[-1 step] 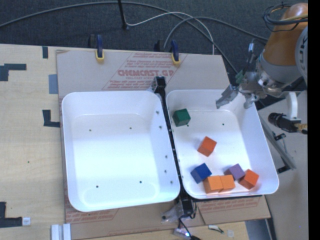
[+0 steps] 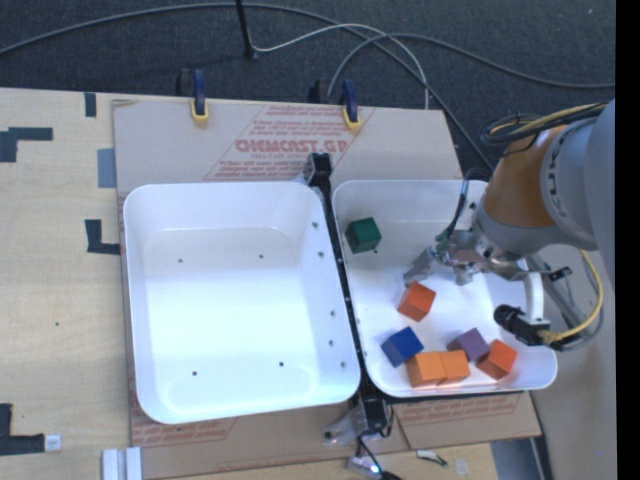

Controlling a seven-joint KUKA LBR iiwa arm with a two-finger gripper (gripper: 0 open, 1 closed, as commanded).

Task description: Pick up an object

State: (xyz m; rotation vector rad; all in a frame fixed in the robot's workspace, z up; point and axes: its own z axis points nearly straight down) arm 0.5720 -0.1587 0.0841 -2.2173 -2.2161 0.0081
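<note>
My gripper hangs over the middle of the right bin, open, with nothing between its fingers. An orange cube lies just below and left of it, apart from the fingers. A green cube sits near the bin's left wall, further back. Along the front of this bin lie a blue cube, a flat orange block, a purple cube and another orange cube.
The left bin stands beside the right one, and their walls meet at a black divider clip. The arm's grey and orange wrist covers the right bin's right edge. Cables trail across the dark floor behind the bench.
</note>
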